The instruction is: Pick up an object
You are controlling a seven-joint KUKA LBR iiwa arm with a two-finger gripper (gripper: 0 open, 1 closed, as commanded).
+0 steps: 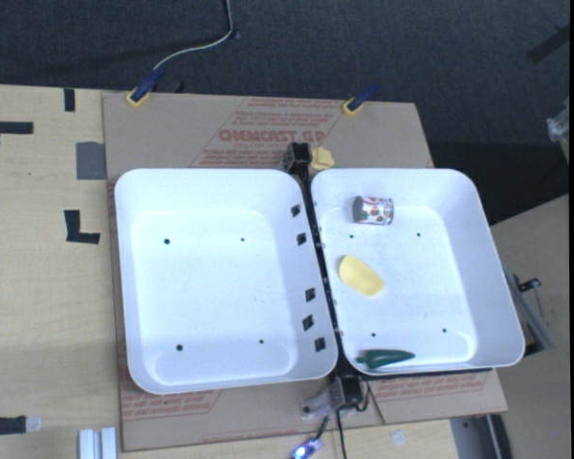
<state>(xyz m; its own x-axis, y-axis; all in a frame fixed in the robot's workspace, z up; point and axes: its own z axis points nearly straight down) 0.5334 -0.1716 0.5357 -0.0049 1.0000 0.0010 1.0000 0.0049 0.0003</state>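
Observation:
Three objects lie in the right bin (478, 256). A small can (373, 210) with a red and white label rests on its side near the bin's far left. A yellow oval piece (361, 276) lies close to the left wall at mid-depth. A dark green pepper-shaped item (385, 359) sits against the near wall.
The left bin (134, 285) stands beside the right one, joined by a black divider (311, 256) with clips. Both rest on a brown cardboard sheet (268, 127) held by clamps at the far edge. A cable (201, 46) runs over the dark floor behind.

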